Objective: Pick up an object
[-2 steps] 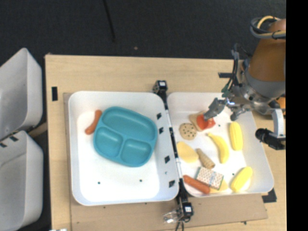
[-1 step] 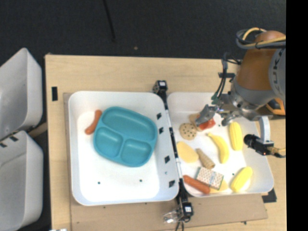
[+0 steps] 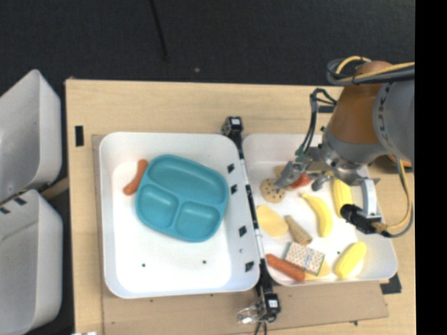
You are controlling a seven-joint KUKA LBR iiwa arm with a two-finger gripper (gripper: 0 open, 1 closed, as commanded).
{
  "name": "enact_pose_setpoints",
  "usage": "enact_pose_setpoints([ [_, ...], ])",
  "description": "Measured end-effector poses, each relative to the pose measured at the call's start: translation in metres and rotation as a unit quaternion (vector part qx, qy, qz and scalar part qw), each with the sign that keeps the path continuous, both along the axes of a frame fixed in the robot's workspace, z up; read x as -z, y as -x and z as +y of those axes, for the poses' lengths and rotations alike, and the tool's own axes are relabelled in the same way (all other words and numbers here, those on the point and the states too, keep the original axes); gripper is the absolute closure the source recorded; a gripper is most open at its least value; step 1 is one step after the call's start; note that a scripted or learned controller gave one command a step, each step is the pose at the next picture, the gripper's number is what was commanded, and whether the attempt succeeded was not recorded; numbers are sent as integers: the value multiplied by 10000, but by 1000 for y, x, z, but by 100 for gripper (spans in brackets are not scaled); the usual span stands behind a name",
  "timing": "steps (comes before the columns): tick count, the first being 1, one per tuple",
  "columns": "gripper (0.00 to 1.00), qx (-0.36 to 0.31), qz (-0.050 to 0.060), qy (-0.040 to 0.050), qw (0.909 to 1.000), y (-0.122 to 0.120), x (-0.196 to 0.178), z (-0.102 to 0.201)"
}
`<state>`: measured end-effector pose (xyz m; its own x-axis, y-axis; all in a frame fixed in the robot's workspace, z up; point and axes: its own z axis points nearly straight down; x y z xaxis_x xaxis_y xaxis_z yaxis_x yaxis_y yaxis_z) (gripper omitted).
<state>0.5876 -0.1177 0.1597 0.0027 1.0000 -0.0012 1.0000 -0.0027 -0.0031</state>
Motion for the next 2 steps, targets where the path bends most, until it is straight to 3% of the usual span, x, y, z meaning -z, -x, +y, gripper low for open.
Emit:
enact_pose_setpoints([
  [1,0,2,5,0,10000,1,53,-1],
  [2,100,32,-31,1,10000,-1,39,-2],
])
